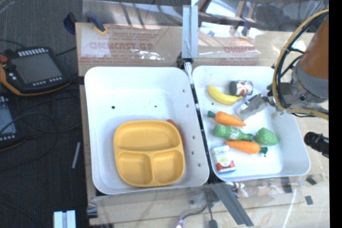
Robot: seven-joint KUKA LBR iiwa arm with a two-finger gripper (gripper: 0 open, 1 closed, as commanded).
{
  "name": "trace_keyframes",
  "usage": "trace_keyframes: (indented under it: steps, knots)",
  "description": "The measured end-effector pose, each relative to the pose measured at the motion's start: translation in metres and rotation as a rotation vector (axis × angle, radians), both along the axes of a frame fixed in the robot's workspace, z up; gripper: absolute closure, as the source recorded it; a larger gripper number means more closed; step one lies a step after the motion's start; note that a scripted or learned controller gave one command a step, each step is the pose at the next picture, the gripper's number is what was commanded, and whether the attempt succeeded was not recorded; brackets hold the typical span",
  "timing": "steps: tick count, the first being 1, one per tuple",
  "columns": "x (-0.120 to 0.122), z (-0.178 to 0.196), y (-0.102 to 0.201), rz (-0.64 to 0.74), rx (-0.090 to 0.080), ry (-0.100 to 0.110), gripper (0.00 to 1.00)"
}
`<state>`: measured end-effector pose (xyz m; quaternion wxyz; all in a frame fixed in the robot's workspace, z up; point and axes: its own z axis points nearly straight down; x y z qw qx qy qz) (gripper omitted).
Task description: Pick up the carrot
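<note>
Two orange carrots lie in the right bin (299, 160). One carrot (230, 119) sits near the bin's middle, its green tip pointing left. The other carrot (243, 147) lies lower, with its green end to the right. My gripper (251, 106) hangs just above and to the right of the upper carrot, between it and a small can. Nothing shows in its grasp. The grey arm with its orange band (319, 56) comes in from the right edge.
A yellow banana (222, 95) and a small can (241, 87) lie at the back of the right bin. Green vegetables (233, 133) (267, 137) lie between the carrots, and a small carton (223, 159) stands at the front. The left bin (107, 88) holds a yellow divided plate (149, 152).
</note>
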<state>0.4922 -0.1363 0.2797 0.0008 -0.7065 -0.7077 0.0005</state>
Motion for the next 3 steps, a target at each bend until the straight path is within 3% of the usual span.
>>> trace_keyframes:
  steps: [1,2,3]
  knots:
    - [0.047,-0.125,-0.021,0.004,0.000,0.002,0.00]
    - [0.086,-0.187,-0.010,0.340,-0.006,-0.014,0.00]
    - [0.089,-0.176,-0.011,0.338,-0.009,-0.023,1.00]
